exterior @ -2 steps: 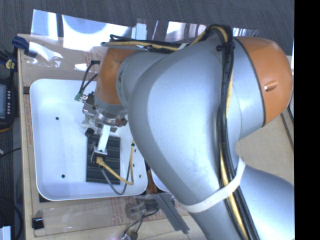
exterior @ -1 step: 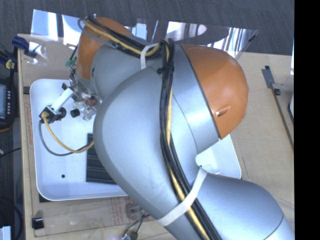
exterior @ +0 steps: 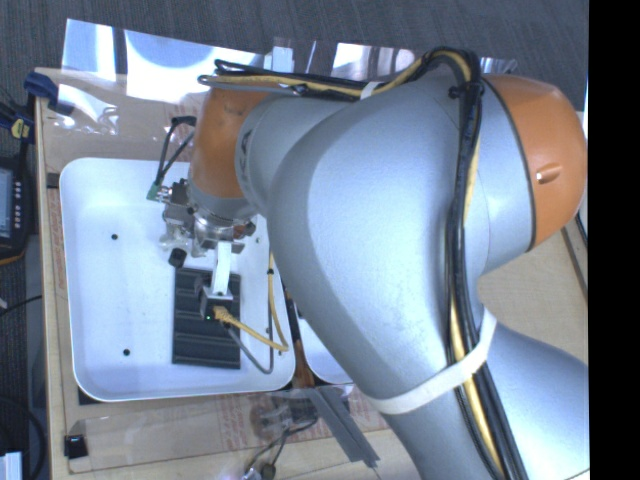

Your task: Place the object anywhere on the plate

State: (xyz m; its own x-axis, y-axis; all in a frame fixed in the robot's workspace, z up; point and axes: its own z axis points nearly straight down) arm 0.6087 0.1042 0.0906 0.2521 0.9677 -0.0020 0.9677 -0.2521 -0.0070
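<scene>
My gripper [exterior: 184,238] hangs low over the middle of the left white bin [exterior: 100,288], pointing down at its floor. The orange band of the wrist sits just above it. The grey arm reaches in from the right and covers most of the right bin [exterior: 322,366], of which a narrow strip of white rim shows. Whatever lies under the arm is hidden. From this angle I cannot make out what lies between the gripper's tips.
Two small dark dots [exterior: 114,236] mark the left bin's floor on its left side. Clear plastic wrap [exterior: 90,113] lies on the bench behind the bin. A dark device [exterior: 12,208] stands at the left edge.
</scene>
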